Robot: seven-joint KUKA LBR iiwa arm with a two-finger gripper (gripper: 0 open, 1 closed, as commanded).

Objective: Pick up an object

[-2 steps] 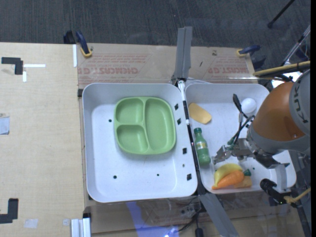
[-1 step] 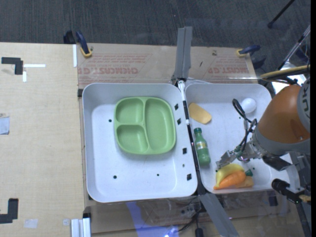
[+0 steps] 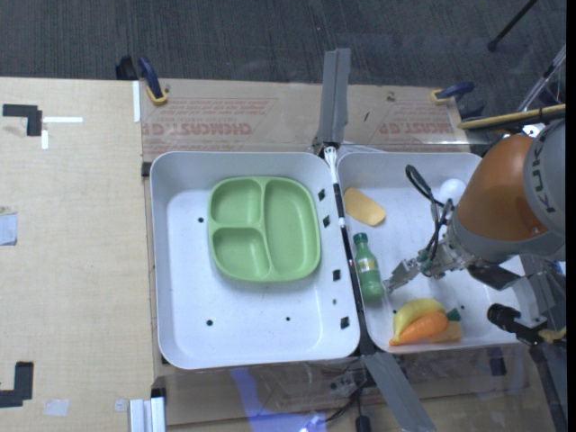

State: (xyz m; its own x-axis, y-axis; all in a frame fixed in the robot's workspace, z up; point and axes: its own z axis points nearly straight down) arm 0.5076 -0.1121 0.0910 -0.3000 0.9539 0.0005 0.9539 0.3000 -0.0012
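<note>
Taking the right bin [image 3: 396, 165] as landmark: nearest the camera, at its front edge, a yellow banana [image 3: 421, 311] lies touching an orange carrot [image 3: 421, 329], with a small green piece just beside them; a little further in, against the bin's left wall, a green bottle [image 3: 367, 266] lies along the divider, cap pointing away; the gripper [image 3: 402, 276] hangs low inside the bin, just right of the bottle and above the banana, its fingers [image 3: 397, 280] narrow and gripping nothing that shows; the grey arm with its orange band [image 3: 504, 192] covers the bin's right side; further back, a pale yellow chip-shaped piece [image 3: 364, 206] rests near the left wall; left of the landmark, the other bin [image 3: 166, 241] carries a green divided plate [image 3: 265, 229]; the counter [image 3: 67, 268] lies beyond.
</note>
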